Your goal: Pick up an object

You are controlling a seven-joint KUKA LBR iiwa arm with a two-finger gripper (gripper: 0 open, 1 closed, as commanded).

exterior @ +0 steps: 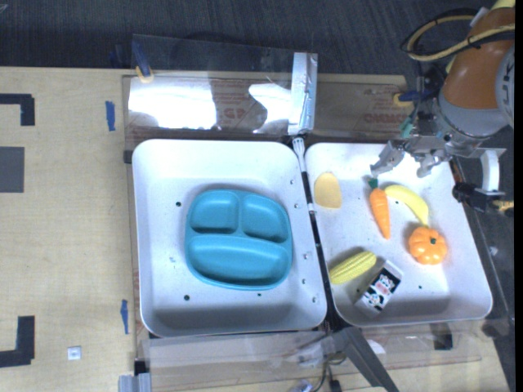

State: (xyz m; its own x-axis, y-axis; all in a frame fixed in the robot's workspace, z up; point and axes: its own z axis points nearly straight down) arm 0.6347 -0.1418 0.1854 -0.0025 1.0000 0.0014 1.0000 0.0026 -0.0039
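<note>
The carrot (380, 211) is lying near the right bin's (472, 296) far edge, touching the banana (409, 202); my claw (408, 160) is hovering released above them, pumpkin (427, 245) crowding nearby.

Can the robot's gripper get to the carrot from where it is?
Probably yes. The gripper hovers open just above the carrot in the right bin. Nothing covers the carrot, though the banana lies close beside it and might get bumped.

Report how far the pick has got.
Done: nothing lifted. The orange toy carrot, yellow banana, small orange pumpkin and yellow corn cob all lie in the right white bin. In hand: open claw above its far end. Left: descend, grasp, lift.
</note>
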